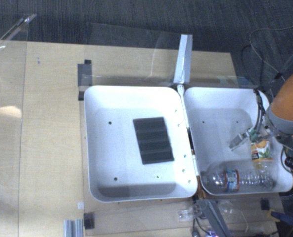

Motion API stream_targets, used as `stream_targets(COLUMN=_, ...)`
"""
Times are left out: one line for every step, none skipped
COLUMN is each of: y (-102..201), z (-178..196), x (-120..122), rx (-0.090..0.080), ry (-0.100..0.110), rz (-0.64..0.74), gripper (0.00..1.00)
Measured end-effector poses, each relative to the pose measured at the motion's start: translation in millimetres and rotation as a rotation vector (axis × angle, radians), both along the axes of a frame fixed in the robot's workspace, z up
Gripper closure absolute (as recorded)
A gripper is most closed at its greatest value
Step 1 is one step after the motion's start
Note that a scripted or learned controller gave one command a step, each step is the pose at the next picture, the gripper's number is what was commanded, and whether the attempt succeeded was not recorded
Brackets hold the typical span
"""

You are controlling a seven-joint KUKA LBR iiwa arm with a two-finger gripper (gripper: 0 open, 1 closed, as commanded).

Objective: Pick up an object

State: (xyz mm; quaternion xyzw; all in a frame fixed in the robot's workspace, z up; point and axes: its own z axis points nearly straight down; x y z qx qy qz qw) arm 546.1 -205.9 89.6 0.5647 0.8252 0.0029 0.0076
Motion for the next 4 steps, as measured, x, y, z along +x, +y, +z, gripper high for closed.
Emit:
stream_targets(y=0.0, z=0.0, x=0.0, rx=0.0, ry=0.0, rz=0.0, gripper=0.0)
stream_targets(y=1.4, z=22.4, x=25.8, rx=0.007, ry=0.009, rz=-0.399, gripper=0.0)
stream_targets(y=2.4, z=11.8, x=16.1, rx=0.006, ry=0.009, rz=-0.343, gripper=0.0)
stream_targets(y=1.9, z=0.7, x=24.1, rx=0.005, ry=0.008, rz=-0.292, gripper=0.0)
